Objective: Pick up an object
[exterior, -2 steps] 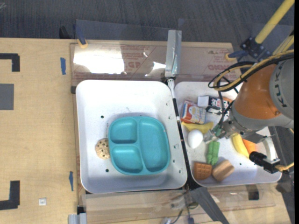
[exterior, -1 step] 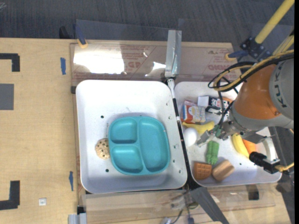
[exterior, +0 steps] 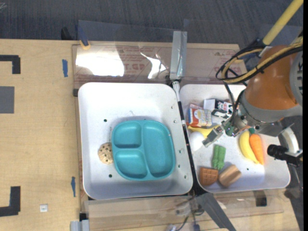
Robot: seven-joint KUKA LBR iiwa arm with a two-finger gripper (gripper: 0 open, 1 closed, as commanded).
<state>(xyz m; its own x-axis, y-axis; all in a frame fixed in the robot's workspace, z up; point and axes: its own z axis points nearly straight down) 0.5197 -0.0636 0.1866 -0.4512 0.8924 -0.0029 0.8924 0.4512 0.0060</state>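
The arm (exterior: pixel 269 88) reaches in from the right over the right bin (exterior: pixel 276 179), its orange band above the grey wrist. The gripper (exterior: pixel 217 134) hangs low over the middle of that bin; its fingers (exterior: pixel 211 138) point down and to the left, but whether they are spread or pressed together cannot be told from this slant, and nothing shows between them.

Just below the gripper lies a green toy (exterior: pixel 219 156), upright along the bin. Beneath it sit a waffle-like brown piece (exterior: pixel 209 175) and a tan bread roll (exterior: pixel 229 174), side by side and touching. To the right, a banana (exterior: pixel 246 145) and a carrot (exterior: pixel 257 147) lie together (the carrot on the outer side). Up and to the left of the gripper rests a red and yellow packet (exterior: pixel 199 117), with a small white box (exterior: pixel 210 104) behind it.

The left bin (exterior: pixel 91 105) carries a teal divided plate (exterior: pixel 143 149), and a cookie (exterior: pixel 105 153) touches its left edge. Both bins stand on the wooden surface (exterior: pixel 36 129).
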